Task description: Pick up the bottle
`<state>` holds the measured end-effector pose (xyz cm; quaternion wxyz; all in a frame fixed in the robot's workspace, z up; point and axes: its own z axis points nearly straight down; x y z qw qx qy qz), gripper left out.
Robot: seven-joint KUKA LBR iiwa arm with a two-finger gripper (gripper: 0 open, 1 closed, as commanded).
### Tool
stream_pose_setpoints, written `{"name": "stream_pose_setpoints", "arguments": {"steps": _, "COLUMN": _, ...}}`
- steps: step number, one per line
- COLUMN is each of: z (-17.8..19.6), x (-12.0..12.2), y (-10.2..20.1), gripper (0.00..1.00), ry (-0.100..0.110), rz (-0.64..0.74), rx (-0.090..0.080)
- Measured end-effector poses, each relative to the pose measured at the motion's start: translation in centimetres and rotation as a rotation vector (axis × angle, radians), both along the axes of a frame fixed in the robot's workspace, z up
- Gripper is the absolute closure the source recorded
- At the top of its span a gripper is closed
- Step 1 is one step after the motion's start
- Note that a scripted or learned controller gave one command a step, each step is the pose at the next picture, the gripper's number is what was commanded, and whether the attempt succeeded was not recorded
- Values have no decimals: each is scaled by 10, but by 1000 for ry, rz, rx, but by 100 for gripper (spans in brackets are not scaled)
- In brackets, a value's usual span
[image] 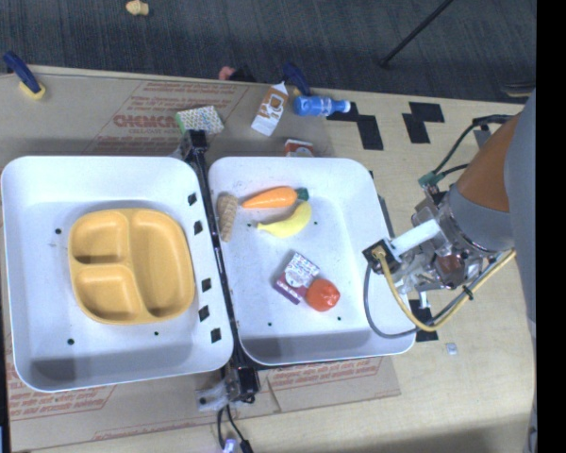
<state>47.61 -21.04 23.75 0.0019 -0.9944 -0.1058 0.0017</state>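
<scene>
The left bin carries a yellow divided plate. The right bin holds a carrot, a banana, a purple packet and a tomato. The gripper sits at the right bin's 3 o'clock edge, its state not readable. The bottle, blue, lies flat on the bench at about 11 o'clock from the gripper, well apart

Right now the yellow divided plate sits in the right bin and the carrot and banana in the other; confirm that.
Not quite. The camera view shows the yellow divided plate in the left bin. The carrot and banana lie in the other, the right bin.
</scene>
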Motion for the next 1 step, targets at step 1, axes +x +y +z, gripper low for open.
{"name": "stream_pose_setpoints", "arguments": {"steps": 1, "z": -1, "x": 0, "y": 0, "gripper": 100, "ry": 2, "rz": 12, "rx": 3}}
